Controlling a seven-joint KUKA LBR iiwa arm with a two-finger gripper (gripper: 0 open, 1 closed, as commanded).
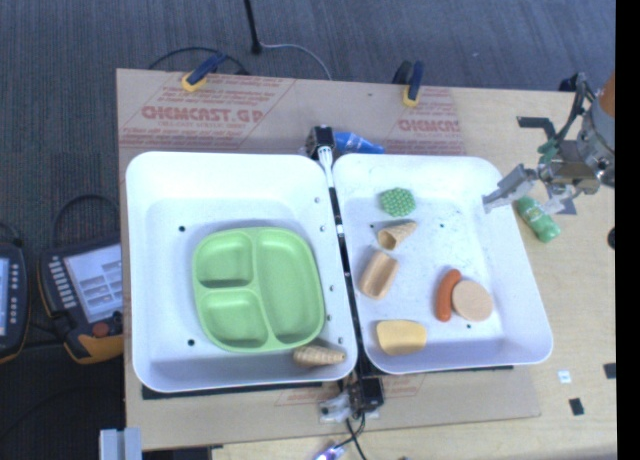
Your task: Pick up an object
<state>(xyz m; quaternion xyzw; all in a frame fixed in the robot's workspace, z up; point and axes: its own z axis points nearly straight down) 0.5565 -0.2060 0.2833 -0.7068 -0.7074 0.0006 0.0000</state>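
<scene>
Fingers of the gripper (535,186) are seen spread apart, nothing held between them, above the right bin's (520,278) far right rim. A small green object (540,220) lies just beside them on the bench (590,348), outside the bin. Candidates for picking are scattered within the right bin: a green round piece (397,201), a cone (393,236), a tan roll (377,274), a red sausage (446,294) touching a tan disc (472,300), and a yellow block (401,336). The approach step is judged in hand; next, one item must be chosen, centred under the fingers, and descended upon.
</scene>
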